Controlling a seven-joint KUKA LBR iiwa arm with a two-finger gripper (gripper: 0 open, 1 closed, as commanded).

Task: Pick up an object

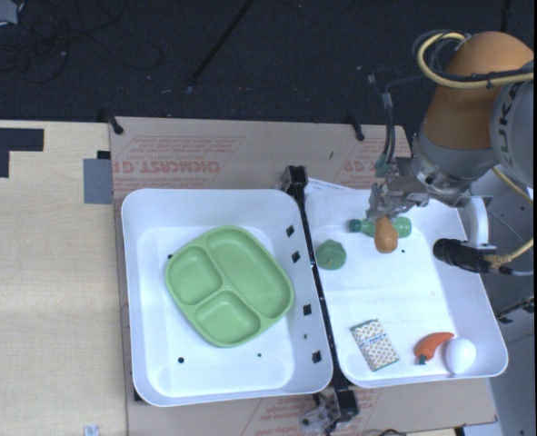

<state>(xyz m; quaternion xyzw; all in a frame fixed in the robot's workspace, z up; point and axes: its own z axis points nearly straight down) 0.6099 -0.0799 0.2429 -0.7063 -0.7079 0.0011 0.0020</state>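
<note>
My gripper (389,209) hangs over the far part of the right bin (404,307). Directly below it, at its tip, is a small orange-brown oval object (386,237). A green object (365,227) lies across behind that oval, sticking out on both sides. Whether the oval is held or just resting on the bin floor I cannot make out. A round green lump (331,254) sits to the left, close to the divider between the bins.
A green divided plate (229,284) lies in the left bin (150,243). Near the right bin's front edge are a patterned packet (374,344), an orange-red piece (432,344) and a white egg (460,354). A black cylinder (459,254) on the arm juts over the right rim.
</note>
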